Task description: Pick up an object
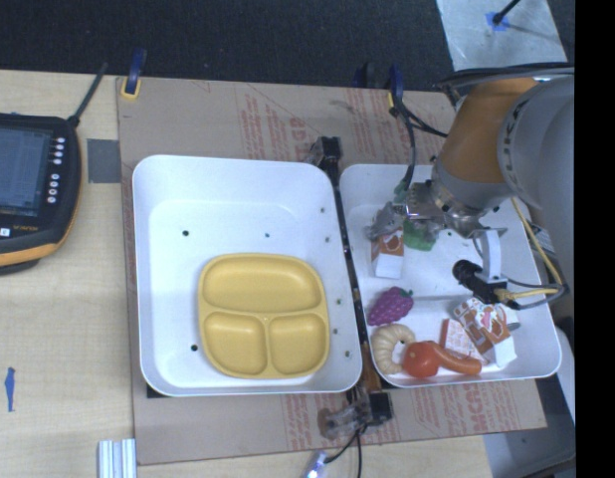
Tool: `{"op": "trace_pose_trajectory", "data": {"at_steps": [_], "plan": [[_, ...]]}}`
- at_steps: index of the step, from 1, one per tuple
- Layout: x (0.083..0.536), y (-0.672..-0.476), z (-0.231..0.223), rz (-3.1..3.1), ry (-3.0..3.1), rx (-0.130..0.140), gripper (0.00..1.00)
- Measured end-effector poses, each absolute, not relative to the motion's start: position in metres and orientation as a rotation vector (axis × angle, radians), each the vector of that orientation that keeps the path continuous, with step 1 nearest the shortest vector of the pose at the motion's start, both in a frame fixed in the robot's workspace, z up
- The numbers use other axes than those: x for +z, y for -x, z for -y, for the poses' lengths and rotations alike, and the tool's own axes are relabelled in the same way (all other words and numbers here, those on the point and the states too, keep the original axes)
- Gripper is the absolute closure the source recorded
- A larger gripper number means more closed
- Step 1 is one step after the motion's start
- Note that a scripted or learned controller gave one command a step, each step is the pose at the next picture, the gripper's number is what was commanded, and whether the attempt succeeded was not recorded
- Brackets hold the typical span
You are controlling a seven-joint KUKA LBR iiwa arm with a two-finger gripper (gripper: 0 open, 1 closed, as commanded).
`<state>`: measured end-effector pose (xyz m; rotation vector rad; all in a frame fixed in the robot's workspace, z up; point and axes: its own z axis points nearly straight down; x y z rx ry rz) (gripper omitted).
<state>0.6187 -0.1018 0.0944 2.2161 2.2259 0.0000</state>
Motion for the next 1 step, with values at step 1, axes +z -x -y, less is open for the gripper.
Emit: {"op": "trace_pose_trajectory", "data": {"at_steps": [1], "plan": [[0.0924,-0.6278,0.0924,-2.228,-2.215,-0.003,0.0]]}}
